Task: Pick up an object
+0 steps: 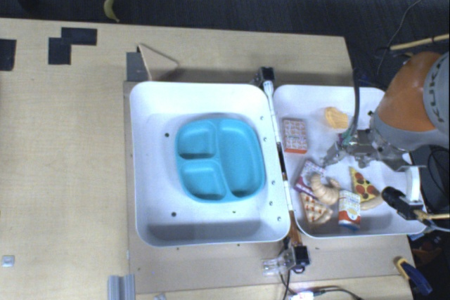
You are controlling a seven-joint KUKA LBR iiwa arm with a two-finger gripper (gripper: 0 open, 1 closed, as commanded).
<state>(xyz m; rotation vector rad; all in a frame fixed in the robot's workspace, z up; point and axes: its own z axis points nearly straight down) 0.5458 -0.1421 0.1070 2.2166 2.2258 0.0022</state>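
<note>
Camera view looks down on the left bin (pixel 151 151), the larger-looking of the two, which carries a blue divided tray (pixel 219 158) at its middle. All the loose items sit in the right bin (pixel 307 98) beside it.

As I judge it, the pick is not yet made. The gripper (pixel 336 152) hangs low near the middle of the right bin, and how far its claw is parted I cannot tell; nothing shows between its tips.

Just below the gripper lies the clutter: a pale lumpy toy (pixel 322 187), a pizza slice (pixel 364 186), a small carton (pixel 349 210). A flat card (pixel 294 135) lies toward the left bin, and a yellow piece (pixel 337 117) toward the far wall.
</note>
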